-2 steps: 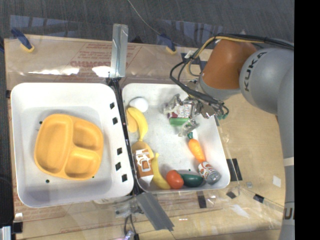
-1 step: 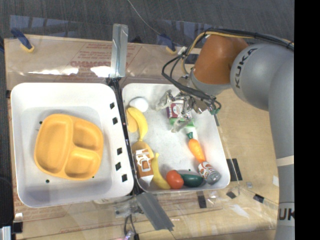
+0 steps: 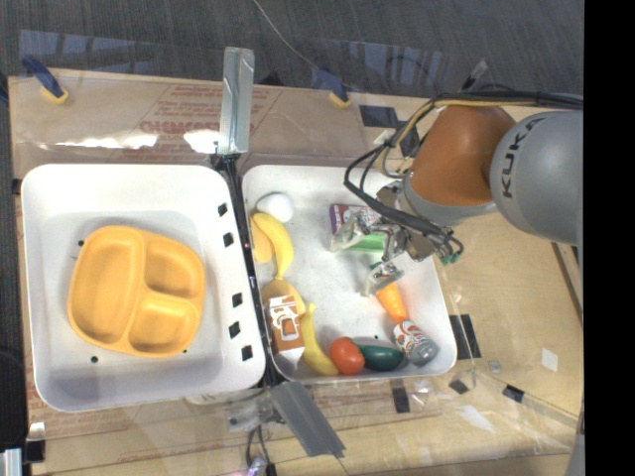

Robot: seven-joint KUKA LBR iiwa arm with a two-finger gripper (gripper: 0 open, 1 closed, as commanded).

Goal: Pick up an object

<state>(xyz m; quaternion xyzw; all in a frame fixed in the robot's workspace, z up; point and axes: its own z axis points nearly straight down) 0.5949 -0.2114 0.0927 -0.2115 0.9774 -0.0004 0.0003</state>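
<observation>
The right bin (image 3: pixel 437 296) holds several small objects. An orange carrot-like piece (image 3: pixel 393 301) lies near its right wall. My gripper (image 3: pixel 387 266) hangs just above that piece's upper end, low in the bin. A purple and white packet (image 3: pixel 348 222) and a green item (image 3: pixel 368 239) lie right beside the gripper on its left. Two bananas (image 3: pixel 274 245) (image 3: pixel 316 351), a white egg (image 3: pixel 276 206), a brown bottle (image 3: pixel 285 321), a red tomato (image 3: pixel 346 356), a dark green vegetable (image 3: pixel 380 357) and a small labelled can (image 3: pixel 416 341) lie elsewhere in the bin.
The left bin (image 3: pixel 40 206) holds a yellow divided plate (image 3: pixel 136 289). A metal bracket (image 3: pixel 236 102) stands at the back between the bins. The grey arm with its orange band (image 3: pixel 456 157) and cables reaches over the right bin's far right corner.
</observation>
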